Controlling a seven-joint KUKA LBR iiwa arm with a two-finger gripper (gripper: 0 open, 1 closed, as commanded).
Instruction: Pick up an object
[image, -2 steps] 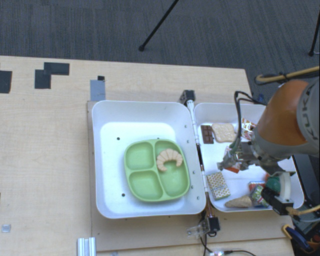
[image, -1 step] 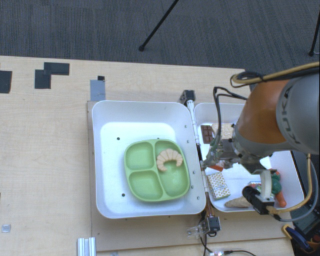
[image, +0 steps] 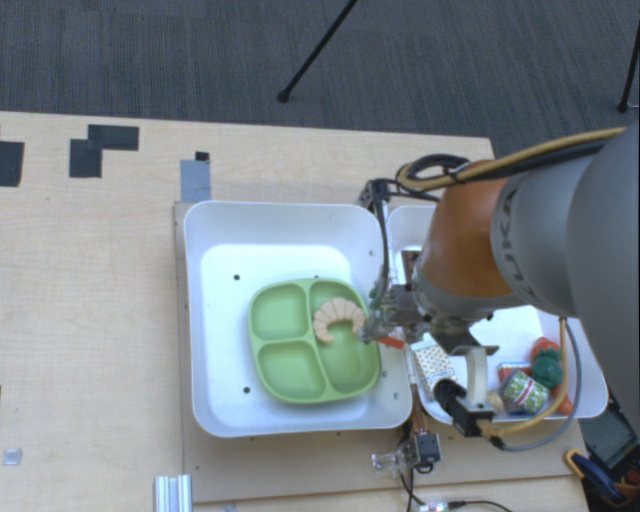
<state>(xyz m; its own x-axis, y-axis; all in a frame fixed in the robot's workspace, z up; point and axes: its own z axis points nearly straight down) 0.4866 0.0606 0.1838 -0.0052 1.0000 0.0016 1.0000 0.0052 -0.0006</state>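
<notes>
A: Grey and orange, the arm (image: 520, 240) is the largest thing in the camera view, reaching in from the right and covering much of the right bin (image: 590, 395). The left bin (image: 200, 300) holds a green divided plate (image: 290, 370), and in the plate's upper right compartment lies a pale curved object (image: 338, 316), shaped like a croissant or a shrimp.

B: How would that object handle?

A: By its look, a light toy piece, probably plastic or rubber, smooth and curved, so it may slip or roll. Its thick middle, pinched across the arc, seems the safest place to take hold; the tapered ends offer little.

B: And the gripper (image: 378, 328)?

A: It sits low at the plate's right edge, just beside the object's right end. Dark parts and a small red piece crowd there; whether the fingers stand apart or together, I cannot tell. Nothing is seen between them.
</notes>
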